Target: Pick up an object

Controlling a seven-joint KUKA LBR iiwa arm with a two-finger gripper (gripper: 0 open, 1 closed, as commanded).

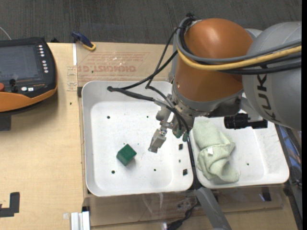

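A small green cube (126, 155) lies in the left white bin (96, 176), towards its front left. My gripper (168, 137) hangs over the right half of that bin, to the right of the cube and apart from it. It is open, with one silver fingertip (157, 142) pointing down-left and nothing between the fingers. The second finger is partly hidden under the wrist. A crumpled pale green cloth (216, 152) lies in the right bin (268, 176).
The orange-banded wrist and its black cables (139, 87) hang over the divide between the bins. A teach pendant (24, 73) sits on the bench at far left. A cardboard sheet (115, 63) lies behind the left bin.
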